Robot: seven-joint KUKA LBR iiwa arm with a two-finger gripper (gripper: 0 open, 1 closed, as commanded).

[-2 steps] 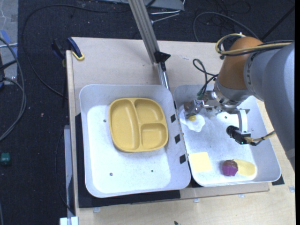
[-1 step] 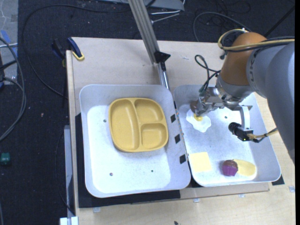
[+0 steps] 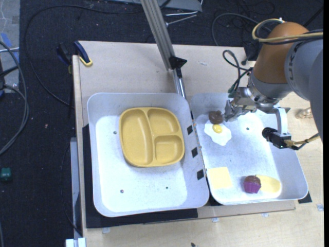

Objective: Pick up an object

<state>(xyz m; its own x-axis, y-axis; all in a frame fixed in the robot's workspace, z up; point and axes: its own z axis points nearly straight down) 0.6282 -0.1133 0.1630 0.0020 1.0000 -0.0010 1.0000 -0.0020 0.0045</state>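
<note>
Gripper [image 3: 227, 113] low over far-left part of right bin [image 3: 288, 163], fingertips right beside small brown piece [image 3: 216, 117]; grip state can't tell. Brown piece is roundish, no clear long axis. Just near of it lies fried egg toy [image 3: 218, 133], yolk up. Same bin, near end: yellow cheese square [image 3: 220, 177], purple item [image 3: 251, 184] on a pale yellow piece [image 3: 271, 185]. Left bin [image 3: 103, 153] holds yellow three-compartment tray [image 3: 152, 136], long side roughly left-right. No readable writing
</note>
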